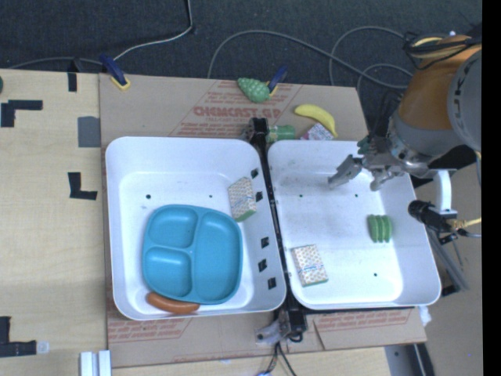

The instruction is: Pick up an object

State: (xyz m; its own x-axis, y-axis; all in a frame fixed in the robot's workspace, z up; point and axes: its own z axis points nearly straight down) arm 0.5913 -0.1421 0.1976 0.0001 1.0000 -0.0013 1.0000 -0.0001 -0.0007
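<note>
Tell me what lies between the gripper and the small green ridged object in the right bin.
Bare white floor of the right bin, in the camera view. The gripper with its fingers spread sits above and left of the small green ridged object; nothing lies between them.

- Grey two-finger gripper (pixel 362 178), fingers spread, above right white bin (pixel 407 284).
- Green ridged object (pixel 380 228); small patterned packet (pixel 309 265).
- Left white bin (pixel 125 210): blue divided plate (pixel 192 254).

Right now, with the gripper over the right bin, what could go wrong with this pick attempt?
The gripper hangs open over bare floor of the right bin; closing here would likely grab nothing. The green object lies near the bin's right wall, which may crowd a finger. The patterned packet lies flat and could slip away from the fingers rather than lift.
</note>
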